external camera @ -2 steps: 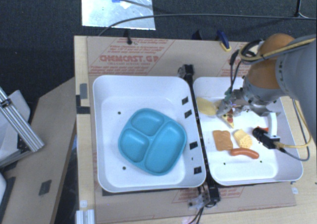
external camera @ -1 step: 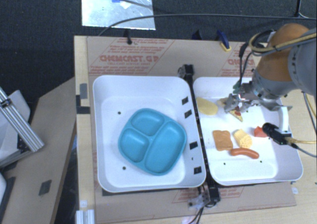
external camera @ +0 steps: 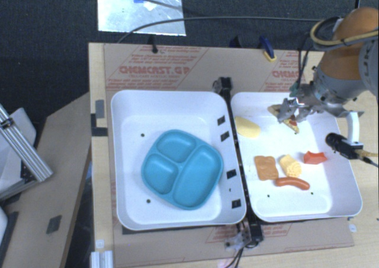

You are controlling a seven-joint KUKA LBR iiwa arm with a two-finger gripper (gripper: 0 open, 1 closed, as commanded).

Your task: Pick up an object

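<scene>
My gripper [external camera: 288, 112] hangs over the back of the right bin [external camera: 346, 201], reaching in from the right. A small red-and-yellow piece [external camera: 292, 125] sits right at its tip; whether it is gripped or lies on the bin floor is unclear. Loose in the same bin are a pale yellow oval [external camera: 247, 127] at the left wall, an orange toast-like slab [external camera: 266, 167], a yellow corn-like piece [external camera: 289, 165], a red sausage [external camera: 291, 183] and a small red chunk [external camera: 315, 156].
The left bin [external camera: 133, 112] holds a blue divided plate [external camera: 182, 168]. A black divider with clips [external camera: 230, 142] runs between the bins. A black fitting with a cable [external camera: 342, 144] juts over the right bin's right side. A foil sheet [external camera: 140, 0] lies behind the bench.
</scene>
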